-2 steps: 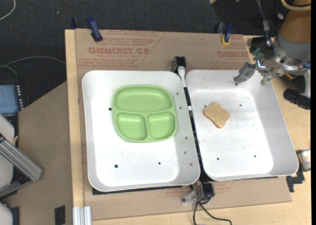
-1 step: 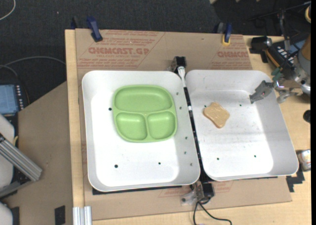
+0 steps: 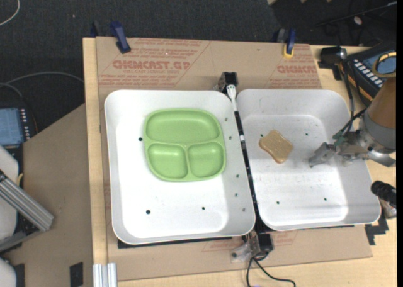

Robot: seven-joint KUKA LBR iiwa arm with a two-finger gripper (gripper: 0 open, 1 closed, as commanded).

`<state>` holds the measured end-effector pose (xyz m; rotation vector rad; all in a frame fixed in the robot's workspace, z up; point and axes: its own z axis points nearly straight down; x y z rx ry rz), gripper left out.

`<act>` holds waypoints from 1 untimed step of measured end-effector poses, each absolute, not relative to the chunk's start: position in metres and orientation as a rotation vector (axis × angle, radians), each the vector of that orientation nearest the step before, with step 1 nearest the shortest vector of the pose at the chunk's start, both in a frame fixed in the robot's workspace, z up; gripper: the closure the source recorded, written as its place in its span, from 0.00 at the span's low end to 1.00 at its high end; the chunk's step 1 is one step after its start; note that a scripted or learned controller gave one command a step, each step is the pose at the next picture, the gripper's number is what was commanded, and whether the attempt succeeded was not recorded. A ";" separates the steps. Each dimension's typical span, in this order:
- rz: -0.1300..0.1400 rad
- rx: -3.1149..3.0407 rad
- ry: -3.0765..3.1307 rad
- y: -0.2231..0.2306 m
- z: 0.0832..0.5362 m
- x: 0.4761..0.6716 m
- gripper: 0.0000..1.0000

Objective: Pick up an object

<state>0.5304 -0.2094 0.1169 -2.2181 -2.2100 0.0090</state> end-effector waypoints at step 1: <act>-0.011 -2.209 -2.221 -0.218 0.083 0.594 0.00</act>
